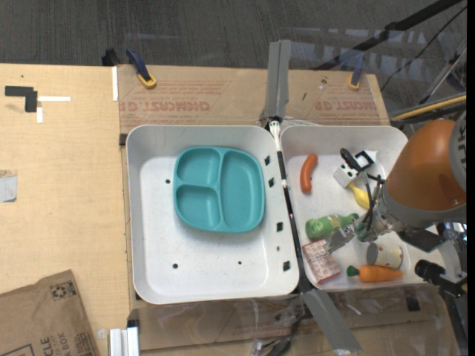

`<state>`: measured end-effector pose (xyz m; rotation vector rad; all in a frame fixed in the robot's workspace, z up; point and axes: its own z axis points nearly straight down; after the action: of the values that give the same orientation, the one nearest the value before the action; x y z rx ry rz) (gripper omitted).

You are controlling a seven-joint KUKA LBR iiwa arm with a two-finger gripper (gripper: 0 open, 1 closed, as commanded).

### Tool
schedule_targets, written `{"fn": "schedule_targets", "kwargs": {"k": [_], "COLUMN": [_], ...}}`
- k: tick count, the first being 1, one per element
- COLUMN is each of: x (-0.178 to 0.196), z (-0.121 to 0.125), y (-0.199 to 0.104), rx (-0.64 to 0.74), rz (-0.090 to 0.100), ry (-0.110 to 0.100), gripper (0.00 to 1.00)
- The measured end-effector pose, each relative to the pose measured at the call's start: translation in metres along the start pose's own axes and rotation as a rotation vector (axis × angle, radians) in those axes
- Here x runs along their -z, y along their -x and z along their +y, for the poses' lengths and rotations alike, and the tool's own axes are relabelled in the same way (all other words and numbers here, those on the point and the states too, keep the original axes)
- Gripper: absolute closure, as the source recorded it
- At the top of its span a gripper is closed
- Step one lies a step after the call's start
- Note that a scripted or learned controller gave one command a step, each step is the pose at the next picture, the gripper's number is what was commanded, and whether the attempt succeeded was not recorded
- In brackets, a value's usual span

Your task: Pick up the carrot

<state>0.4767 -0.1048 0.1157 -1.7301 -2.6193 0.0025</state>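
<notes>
One hand (pixel 355 233) hangs low over the middle of the right bin (pixel 326 134), below the arm's orange band (pixel 430 170), and I cannot tell how it is set or whether it has hold of anything; the metal parts there blur into the clutter beneath. Right under and beside it lies a green bottle (pixel 330 225), with a yellow thing, perhaps a banana (pixel 361 196), just behind. A small red-and-white packet (pixel 320 262) rests at the bin's near left corner. The carrot (pixel 379 274) lies flat along the near edge of the same bin, leafy end to the left, close to the hand but apart from it, with a pale cup-like item (pixel 389 256) just behind it. A red sausage (pixel 308 173) sits further back. The left bin (pixel 148 221) carries a teal divided plate (pixel 220 190).

The approach seems to be the step in hand. The next move likely calls for shifting nearer and rightward, lining up across the carrot's narrow width, then descending.
</notes>
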Motion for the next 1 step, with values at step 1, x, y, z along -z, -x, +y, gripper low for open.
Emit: {"fn": "schedule_targets", "kwargs": {"k": [1], "x": [0.0087], "z": [0.0001], "y": [0.0007], "rx": [-0.003], "rz": [0.0], "ry": [0.0], "gripper": [1.0]}}
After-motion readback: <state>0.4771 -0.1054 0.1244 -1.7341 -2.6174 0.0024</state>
